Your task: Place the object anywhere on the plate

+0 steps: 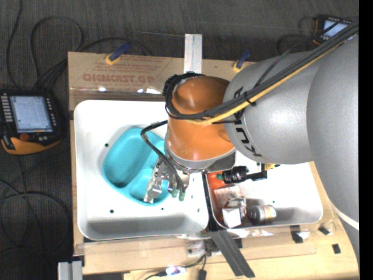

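Plate: turquoise and shallow, lying flat in the left bin, a little toward 9 o'clock from the bin's middle; its bare surface carries nothing that we can make out.

Gripper: it hangs over the plate's rim at about 4 o'clock, pointing down into the left bin.

Claw state: we cannot tell whether it is released or clenched, because the wrist hides most of it. Nothing can be seen held in it.

Arm: a grey bulk entering from 3 o'clock and crossing above the right bin; its orange band sits over the divide between the two bins, at 1 o'clock from the plate.

Objects: three things lie in the right bin, close to its 9 o'clock wall.

White block: at the bin's 8 o'clock corner.

Dark can: on its side, just beside the block at the block's 3 o'clock.

Red item: at 11 o'clock from the block, partly under the arm; possibly a packet, but the shape is too hidden for us to name.

Cardboard sheet: it lies beyond the left bin at 12 o'clock, held by a blue clamp.

Handheld pendant: off the bench at 9 o'clock, its screen lit.
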